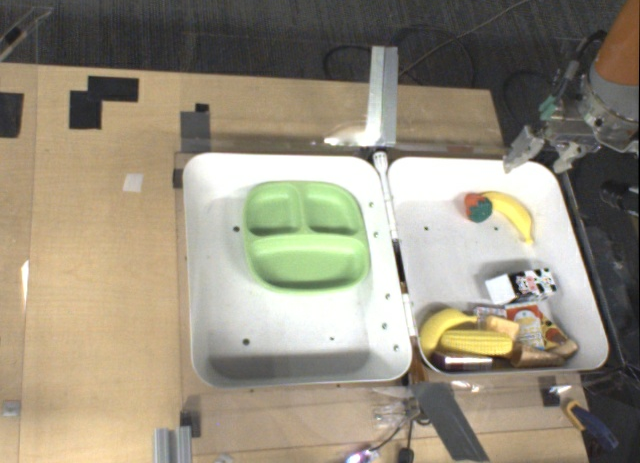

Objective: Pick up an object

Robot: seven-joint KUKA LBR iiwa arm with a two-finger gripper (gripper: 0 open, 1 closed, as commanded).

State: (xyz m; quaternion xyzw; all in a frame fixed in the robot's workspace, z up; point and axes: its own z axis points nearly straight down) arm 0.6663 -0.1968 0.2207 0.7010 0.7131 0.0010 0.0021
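Grey arm with orange band (618,71) cut off at right edge; most of it out of frame. Hand (545,146) small and blurred above far right corner of right white bin (440,251); finger state not readable. Heap in near corner of that bin: yellow banana (440,326) partly buried under corn-like yellow piece (472,343) and printed packets (530,331); packet lettering too small to read. Small round red-and-teal object (479,208) beside second banana (512,215): identity unclear.

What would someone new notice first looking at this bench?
Probably the green divided plate, alone in the middle of the left bin. Next, the right bin: a yellow banana near its far side and a heap of toy food in its near corner. The pincer hangs over the right bin's far right corner.
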